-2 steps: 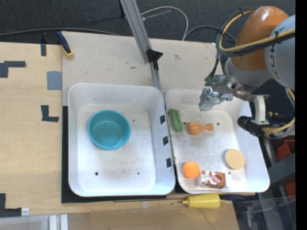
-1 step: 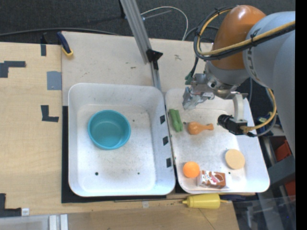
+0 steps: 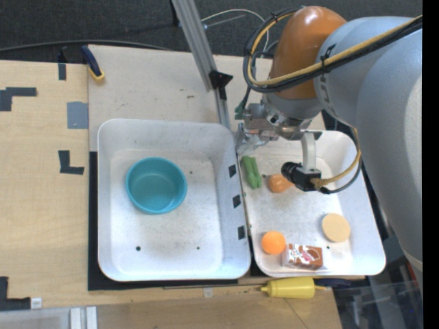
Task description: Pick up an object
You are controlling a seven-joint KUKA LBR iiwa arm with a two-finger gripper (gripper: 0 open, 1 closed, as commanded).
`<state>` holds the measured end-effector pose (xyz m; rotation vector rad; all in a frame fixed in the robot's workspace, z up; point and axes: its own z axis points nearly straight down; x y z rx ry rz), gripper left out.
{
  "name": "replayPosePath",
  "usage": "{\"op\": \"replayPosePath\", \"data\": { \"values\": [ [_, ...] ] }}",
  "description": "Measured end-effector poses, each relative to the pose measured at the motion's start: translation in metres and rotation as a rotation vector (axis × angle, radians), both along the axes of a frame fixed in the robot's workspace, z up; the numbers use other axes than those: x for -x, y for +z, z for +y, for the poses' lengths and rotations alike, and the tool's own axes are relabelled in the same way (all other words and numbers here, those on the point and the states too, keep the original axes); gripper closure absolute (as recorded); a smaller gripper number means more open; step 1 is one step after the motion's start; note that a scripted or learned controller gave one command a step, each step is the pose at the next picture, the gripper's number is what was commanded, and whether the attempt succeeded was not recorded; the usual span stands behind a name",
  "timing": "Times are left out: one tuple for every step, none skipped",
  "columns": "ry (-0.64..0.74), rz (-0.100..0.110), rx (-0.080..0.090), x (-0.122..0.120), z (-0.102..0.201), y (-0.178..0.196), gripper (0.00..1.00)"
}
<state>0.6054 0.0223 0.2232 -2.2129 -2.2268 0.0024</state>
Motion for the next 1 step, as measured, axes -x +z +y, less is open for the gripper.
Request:
{"op": "replayPosePath", "data": {
  "values": [
    [0.001, -0.002, -0.001, -0.0132, 0.0488, 0.0102, 1.00]
  ]
}}
